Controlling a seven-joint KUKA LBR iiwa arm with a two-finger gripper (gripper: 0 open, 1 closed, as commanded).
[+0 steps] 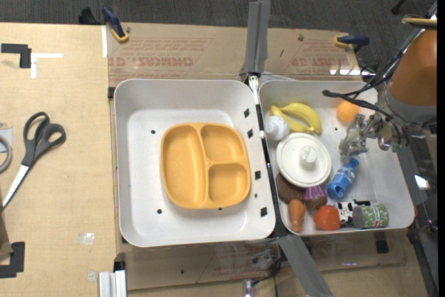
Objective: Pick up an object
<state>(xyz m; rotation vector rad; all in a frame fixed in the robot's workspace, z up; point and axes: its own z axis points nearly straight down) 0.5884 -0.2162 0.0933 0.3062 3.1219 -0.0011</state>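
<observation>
arm poised over the crowded right bin, nothing picked yet

the metal two-finger gripper hung low in the right white bin, just above the small blue plastic bottle and near the orange ball; whether its jaws were spread or pressed together could not be told. the bottle lay tilted beside the round white lidded pot. a clean grasp likely meant descending straight over the bottle's narrow width, clear of the pot. the yellow divided plate lay in the left bin.
</observation>
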